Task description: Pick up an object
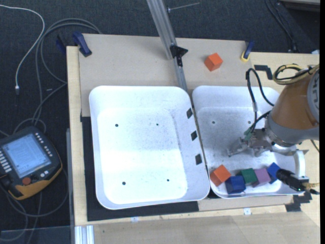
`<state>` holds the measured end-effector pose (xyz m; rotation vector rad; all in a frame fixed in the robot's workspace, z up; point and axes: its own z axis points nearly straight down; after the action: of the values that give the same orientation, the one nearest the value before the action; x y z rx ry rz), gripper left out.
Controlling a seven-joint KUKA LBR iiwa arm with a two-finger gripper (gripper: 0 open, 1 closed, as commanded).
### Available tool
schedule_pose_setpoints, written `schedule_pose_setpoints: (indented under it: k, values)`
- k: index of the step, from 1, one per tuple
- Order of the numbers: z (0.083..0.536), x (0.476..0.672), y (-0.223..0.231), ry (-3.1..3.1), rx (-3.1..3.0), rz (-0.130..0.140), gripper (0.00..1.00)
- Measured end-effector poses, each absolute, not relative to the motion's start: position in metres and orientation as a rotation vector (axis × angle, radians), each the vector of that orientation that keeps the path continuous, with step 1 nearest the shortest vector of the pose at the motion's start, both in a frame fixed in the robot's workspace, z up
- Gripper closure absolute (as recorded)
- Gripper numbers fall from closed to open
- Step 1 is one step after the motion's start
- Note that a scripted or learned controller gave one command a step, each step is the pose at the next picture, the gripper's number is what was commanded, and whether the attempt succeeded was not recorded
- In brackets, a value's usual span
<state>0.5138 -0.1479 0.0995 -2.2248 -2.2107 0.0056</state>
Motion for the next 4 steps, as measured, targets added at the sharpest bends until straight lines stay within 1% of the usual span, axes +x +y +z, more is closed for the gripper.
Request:
schedule_pose_setpoints:
  k: [1, 2, 3, 4]
  values:
    - [0.100, 0.580, -0.166, -2.229, -2.223, -0.004, 0.00]
    - [0.100, 0.584, -0.077, -2.227, -2.208, -0.004, 0.00]
    - [0.100, 0.616, -0.135, -2.222, -2.228, -0.001, 0.00]
    - [0.100, 0.582, -0.146, -2.216, -2.222, 0.004, 0.00]
